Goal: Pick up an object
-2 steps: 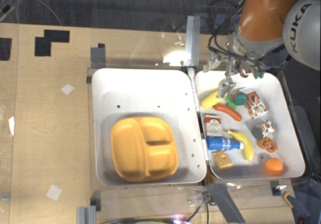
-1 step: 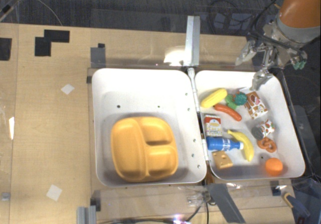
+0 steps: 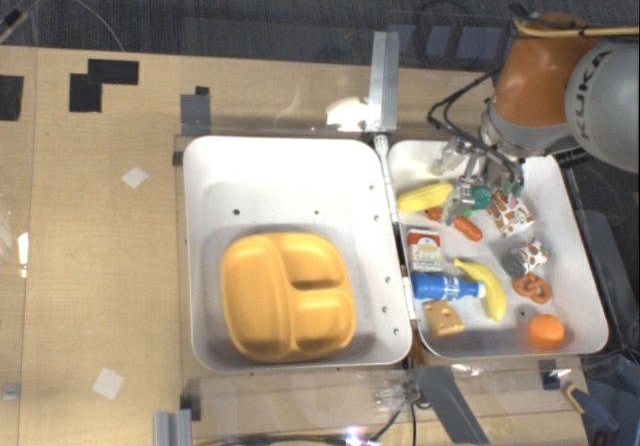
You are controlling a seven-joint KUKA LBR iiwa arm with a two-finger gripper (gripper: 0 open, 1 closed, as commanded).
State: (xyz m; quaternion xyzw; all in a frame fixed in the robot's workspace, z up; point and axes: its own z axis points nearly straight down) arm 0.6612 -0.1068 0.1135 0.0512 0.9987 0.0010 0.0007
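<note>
The right bin (image 3: 585, 264) holds several small items: a yellow corn cob (image 3: 424, 197), a green piece (image 3: 483, 200), a red-orange sausage (image 3: 467, 228), a white and red carton (image 3: 510, 218), a blue bottle (image 3: 444, 286), a banana (image 3: 489, 287) and an orange (image 3: 546, 331). My gripper (image 3: 483, 184) hangs low over the bin's back part, just right of the corn cob and directly above the green piece. Its fingers stand open and hold nothing. The wrist hides part of the bin's back wall.
The left bin (image 3: 250, 174) contains a yellow divided plate (image 3: 288, 292). Also in the right bin are a red and white box (image 3: 425, 250), a tan cube (image 3: 443, 319), a pretzel (image 3: 533, 287) and a grey packet (image 3: 527, 256). A metal post (image 3: 384, 74) rises between the bins.
</note>
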